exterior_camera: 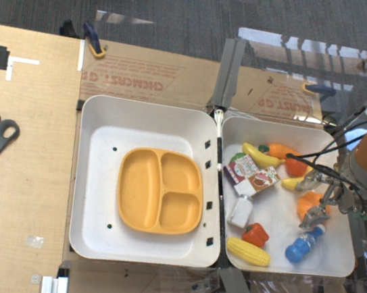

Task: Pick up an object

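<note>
Although my hand (319,214) is down inside the right bin (339,268), I judge the pick as not yet made: nothing shows between its fingers, and whether they are spread or closed I cannot tell from this slant. It hangs just above the orange piece (306,204), with the blue bottle (302,247) lying just below it toward the bin's front. Every candidate rests on the bin floor: the banana (261,155) and the red-and-green packet (253,175) toward the middle wall, the white block (241,211), the red pepper (256,234) and the corn cob (247,253) nearer the front. The left bin (89,183) carries the yellow divided plate (161,191). What is left, as I read it, is the whole grasp: settle on one item, close, lift clear.
</note>
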`<state>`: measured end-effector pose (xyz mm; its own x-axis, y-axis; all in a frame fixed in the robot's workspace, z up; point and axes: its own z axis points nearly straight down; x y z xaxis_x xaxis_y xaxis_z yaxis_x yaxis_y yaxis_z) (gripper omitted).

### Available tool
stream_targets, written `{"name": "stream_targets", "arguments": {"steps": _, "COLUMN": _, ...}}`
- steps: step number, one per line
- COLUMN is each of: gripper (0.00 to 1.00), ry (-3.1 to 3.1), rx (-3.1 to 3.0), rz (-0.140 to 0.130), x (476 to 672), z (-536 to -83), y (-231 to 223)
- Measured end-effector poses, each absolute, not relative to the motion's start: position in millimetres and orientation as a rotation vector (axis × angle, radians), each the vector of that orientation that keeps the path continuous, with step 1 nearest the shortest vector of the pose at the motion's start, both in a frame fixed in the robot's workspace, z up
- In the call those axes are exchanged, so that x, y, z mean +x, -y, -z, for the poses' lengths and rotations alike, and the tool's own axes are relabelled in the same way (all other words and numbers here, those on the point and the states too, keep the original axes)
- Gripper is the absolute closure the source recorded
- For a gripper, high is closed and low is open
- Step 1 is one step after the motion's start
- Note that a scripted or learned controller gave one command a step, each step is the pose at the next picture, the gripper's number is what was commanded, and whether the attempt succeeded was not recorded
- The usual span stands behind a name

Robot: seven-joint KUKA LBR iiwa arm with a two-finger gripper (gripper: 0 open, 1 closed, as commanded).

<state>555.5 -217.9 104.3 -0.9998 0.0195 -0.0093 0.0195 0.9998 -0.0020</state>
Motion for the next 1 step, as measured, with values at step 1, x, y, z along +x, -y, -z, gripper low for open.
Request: {"name": "stream_targets", "arguments": {"steps": 1, "gripper": 0.00, "ry": -3.138, "rx": 0.012, "rz": 0.002, "x": 525.6, "z": -93.1, "y": 221.2}}
